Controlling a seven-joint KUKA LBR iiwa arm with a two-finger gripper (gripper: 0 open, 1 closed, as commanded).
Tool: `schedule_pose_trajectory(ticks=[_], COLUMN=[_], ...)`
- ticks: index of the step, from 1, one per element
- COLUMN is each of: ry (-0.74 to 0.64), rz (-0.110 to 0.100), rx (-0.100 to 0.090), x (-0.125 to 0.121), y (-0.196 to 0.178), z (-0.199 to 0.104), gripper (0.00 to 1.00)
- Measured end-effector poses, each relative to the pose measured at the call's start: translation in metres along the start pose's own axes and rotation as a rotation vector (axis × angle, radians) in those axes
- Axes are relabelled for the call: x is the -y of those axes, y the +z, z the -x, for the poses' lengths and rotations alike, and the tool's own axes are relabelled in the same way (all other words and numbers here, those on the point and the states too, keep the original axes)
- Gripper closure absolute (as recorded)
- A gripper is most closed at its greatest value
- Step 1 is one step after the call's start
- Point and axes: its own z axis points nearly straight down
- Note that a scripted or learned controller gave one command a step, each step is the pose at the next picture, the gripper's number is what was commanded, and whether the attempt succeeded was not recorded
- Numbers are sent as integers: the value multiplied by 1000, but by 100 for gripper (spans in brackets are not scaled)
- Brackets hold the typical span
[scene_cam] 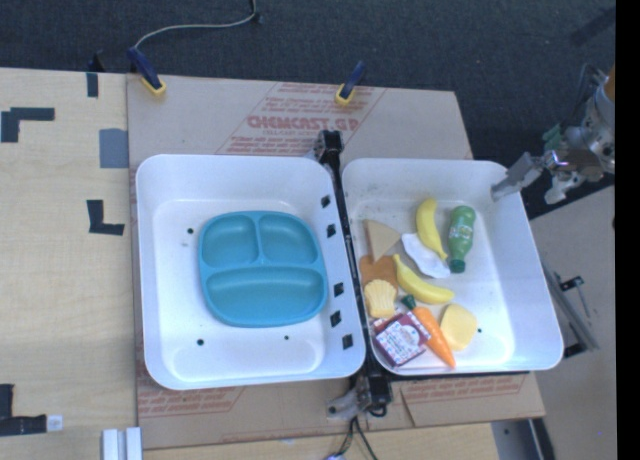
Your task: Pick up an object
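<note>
- The green bottle lies in the right bin, a banana just beside it, touching white paper.
- A second banana, carrot, red packet and lemon crowd below the bottle.
- The gripper hangs above the bottle at the bin's upper right corner; finger state cannot be told.
- A blue plate sits in the left bin.

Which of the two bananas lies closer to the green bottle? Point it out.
The upper banana, lying right beside the green bottle in the right bin. The other banana lies lower, past the white scrap, near the carrot.
</note>
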Motion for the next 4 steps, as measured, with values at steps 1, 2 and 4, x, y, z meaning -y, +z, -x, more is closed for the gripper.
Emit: schedule_pose_trajectory(ticks=[1,2,4], ry=[-2,-1,-2], rz=[-3,4,1], rx=[-2,1,-1], x=[-39,-63,-40], y=[99,193,94], z=[-63,-84,-184], gripper=[0,0,100])
